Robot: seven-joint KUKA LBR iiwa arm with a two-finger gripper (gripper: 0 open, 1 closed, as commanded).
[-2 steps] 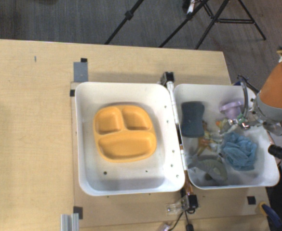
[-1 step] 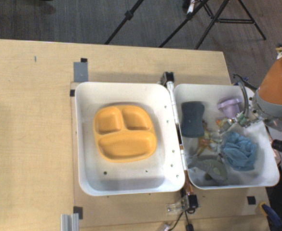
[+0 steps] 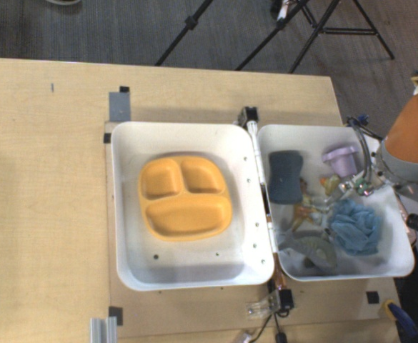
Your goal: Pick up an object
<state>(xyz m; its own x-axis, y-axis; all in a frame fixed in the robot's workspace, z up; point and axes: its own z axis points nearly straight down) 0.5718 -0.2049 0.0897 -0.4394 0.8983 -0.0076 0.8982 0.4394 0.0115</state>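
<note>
**Right bin: soft cloth nearest the tool**

Blue cloth point(image 3: 356, 227) crumpled at right side of right bin point(image 3: 401, 263), just below gripper point(image 3: 357, 186). Judged light, limp, non-fragile; best pinched at a raised fold near its top. Finger state: cannot tell. Dark blue-grey sponge-like block point(image 3: 286, 176) at far left of same bin, likely compressible, graspable across its narrow width. Lilac cup point(image 3: 341, 160) far right, rigid, smooth. Grey flat piece point(image 3: 312, 252) at near edge. Left bin point(image 3: 123, 191) bearing orange divided plate point(image 3: 186, 197), stiff, glossy, three compartments.
</note>
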